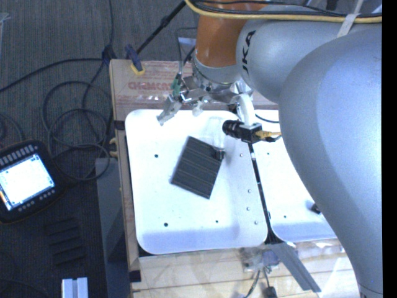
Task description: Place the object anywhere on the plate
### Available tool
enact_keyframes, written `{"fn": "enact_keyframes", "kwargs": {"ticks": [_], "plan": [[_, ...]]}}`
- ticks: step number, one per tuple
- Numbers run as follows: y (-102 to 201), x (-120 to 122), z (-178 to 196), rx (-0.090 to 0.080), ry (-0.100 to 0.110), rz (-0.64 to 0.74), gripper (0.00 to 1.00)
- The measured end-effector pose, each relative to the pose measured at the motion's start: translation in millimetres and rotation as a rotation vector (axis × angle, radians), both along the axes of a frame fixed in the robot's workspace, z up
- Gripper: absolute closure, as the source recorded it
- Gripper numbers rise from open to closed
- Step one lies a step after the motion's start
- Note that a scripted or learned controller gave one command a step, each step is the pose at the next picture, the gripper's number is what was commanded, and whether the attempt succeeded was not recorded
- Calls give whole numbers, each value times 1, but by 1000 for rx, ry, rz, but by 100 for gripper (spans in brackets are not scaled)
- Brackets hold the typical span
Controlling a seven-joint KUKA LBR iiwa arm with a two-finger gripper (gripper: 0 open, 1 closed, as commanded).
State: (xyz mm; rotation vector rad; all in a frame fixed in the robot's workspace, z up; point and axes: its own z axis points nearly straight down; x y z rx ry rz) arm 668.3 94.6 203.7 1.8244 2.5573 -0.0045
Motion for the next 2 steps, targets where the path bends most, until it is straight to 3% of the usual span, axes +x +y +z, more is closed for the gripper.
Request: {"fn": "enact_keyframes", "kwargs": {"ticks": [1, 2], "plan": [[14, -23, 3, 0, 1, 181, 0], [44, -24, 12, 3, 1, 166, 0]]}}
